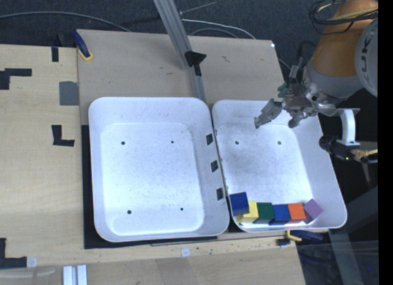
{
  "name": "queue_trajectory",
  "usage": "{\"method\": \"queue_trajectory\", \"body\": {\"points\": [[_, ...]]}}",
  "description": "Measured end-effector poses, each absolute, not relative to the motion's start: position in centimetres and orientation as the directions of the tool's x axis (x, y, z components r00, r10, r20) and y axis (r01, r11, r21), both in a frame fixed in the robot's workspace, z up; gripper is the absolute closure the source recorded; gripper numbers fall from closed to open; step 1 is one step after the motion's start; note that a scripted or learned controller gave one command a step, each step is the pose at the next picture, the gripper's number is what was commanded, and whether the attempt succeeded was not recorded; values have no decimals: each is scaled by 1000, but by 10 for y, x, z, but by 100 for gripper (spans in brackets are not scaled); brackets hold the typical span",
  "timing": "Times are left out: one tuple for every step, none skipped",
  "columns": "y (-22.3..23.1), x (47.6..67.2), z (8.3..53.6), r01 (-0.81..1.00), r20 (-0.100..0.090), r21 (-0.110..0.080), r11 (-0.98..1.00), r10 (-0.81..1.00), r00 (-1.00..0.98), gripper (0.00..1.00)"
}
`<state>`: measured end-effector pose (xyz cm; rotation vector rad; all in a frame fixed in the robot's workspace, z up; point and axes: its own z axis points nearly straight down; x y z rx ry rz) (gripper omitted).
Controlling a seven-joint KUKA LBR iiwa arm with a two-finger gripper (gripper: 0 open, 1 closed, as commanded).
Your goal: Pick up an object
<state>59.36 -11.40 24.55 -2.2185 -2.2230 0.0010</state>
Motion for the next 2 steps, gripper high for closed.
{"method": "queue_trajectory", "body": {"points": [[-63,665,308,1000,1,9,8,1000,-8,0],[-66,673,242,1000,-1,-6,2,1000,-2,0]]}}
